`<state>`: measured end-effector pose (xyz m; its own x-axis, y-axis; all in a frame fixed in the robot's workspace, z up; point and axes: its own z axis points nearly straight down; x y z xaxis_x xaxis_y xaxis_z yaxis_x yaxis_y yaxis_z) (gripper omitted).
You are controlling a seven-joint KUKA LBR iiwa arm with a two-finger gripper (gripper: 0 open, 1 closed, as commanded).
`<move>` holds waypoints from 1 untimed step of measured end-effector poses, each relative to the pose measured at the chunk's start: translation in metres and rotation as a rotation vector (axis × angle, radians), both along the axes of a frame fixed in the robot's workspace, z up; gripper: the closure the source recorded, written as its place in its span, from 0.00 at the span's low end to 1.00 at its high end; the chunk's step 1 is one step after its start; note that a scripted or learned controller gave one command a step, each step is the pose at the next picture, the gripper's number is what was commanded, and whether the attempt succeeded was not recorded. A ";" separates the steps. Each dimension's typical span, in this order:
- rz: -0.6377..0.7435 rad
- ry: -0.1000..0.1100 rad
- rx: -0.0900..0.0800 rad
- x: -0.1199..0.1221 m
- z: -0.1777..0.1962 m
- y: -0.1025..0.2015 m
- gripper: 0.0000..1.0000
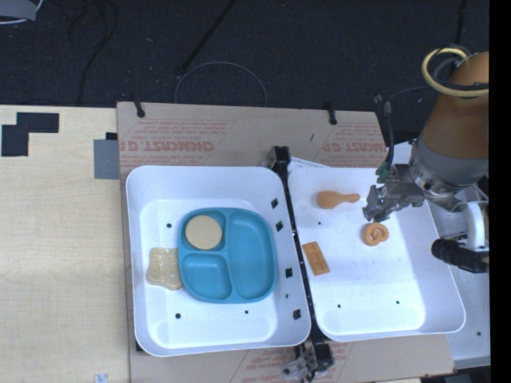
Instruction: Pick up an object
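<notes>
In the right bin [431,313] lie three small items: a tan drumstick-shaped piece [336,199] near the back, a round orange swirl [374,234] in the middle right, and a flat orange cracker-like bar [315,258] near the divider. My gripper [378,207] hangs over the right bin's back right, just above and beside the swirl, to the right of the drumstick. Nothing shows between its dark fingers.
The left bin [152,325] holds a blue divided plate [247,254] with a round tan cookie [203,231] in one compartment, and a pale slice [164,268] beside the plate's left edge. A black clamp bar [291,238] separates the bins. The arm's grey body [451,154] overhangs the right rim.
</notes>
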<state>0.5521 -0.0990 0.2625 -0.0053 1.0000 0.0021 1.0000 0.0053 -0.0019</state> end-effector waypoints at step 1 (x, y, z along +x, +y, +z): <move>0.000 0.000 0.000 0.016 0.003 0.051 1.00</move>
<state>0.5680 -0.0483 0.2650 -0.0050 1.0000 0.0021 1.0000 0.0051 -0.0015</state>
